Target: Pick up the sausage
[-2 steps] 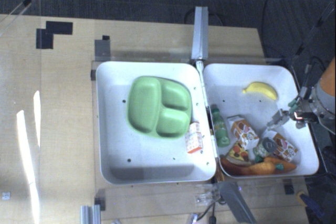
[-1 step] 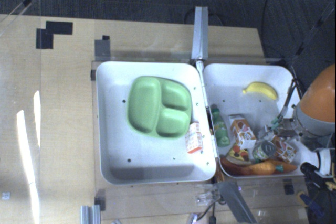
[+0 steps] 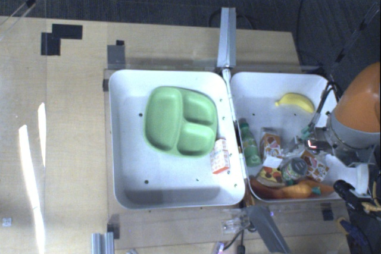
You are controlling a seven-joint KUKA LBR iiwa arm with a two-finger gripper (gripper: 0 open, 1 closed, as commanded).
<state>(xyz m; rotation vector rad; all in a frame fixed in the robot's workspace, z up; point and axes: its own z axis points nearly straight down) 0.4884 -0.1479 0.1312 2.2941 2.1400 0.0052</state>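
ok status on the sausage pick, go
Pincer low in right bin, over the clutter. Sausage lying along the bin's near wall, not gripped. Pizza slice and a can crowd it.

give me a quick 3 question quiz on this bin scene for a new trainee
1. True or false: the green divided tray lies in the right bin.
2. Which item sits nearest the far edge of the right bin? A) the banana B) the green bottle C) the carrot
3. Fill in: the small red and white carton lies in the ____ bin, beside the tray.

Key
1. False; the tray lies in the left bin.
2. A; the banana lies toward the far edge, the bottle runs along the dividing wall, and the carrot lies at the near edge.
3. Left.
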